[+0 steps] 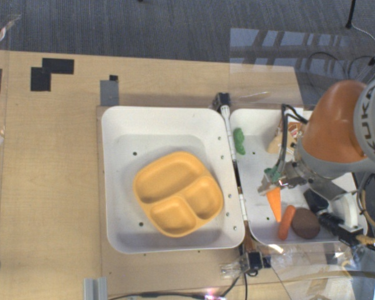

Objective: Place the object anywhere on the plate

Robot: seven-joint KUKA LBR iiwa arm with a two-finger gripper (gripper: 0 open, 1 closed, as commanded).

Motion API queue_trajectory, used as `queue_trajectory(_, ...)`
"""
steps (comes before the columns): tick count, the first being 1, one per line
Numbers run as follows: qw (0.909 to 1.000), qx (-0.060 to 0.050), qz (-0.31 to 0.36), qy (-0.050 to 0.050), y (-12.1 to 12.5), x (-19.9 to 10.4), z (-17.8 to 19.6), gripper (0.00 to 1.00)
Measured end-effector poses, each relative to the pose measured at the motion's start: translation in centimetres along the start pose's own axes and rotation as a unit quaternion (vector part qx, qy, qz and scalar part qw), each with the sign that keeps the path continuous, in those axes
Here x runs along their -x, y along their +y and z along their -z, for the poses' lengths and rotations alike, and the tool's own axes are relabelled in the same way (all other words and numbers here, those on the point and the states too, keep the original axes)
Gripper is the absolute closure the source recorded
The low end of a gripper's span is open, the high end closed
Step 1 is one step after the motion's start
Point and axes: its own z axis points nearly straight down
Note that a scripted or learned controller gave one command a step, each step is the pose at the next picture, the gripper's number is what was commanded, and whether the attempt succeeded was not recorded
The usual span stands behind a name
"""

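Orange and grey, one arm [337,130] hangs over the right bin [256,230]; its pincer [276,179] sits just above one carrot [274,203], and whether it grips cannot be told. Beside that carrot lie one orange sausage-shaped piece [286,222], one brown ball [305,223] and, farther off, one green piece [239,140]. Left of the carrot, one yellow three-part plate [178,194] rests in the left bin [122,136] on the table [44,186].

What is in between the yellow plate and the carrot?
In the camera view, the two bins' touching white walls lie between the yellow plate and the carrot. Bare bin floor flanks them.
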Motion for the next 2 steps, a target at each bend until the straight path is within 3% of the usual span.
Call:
queue_trajectory(1,1.0000,0.000,0.000,0.000,0.0,0.0,0.0,0.00)
queue_trajectory(2,0.9795,0.002,0.201,-0.004,1.5,8.5,6.8,0.00)
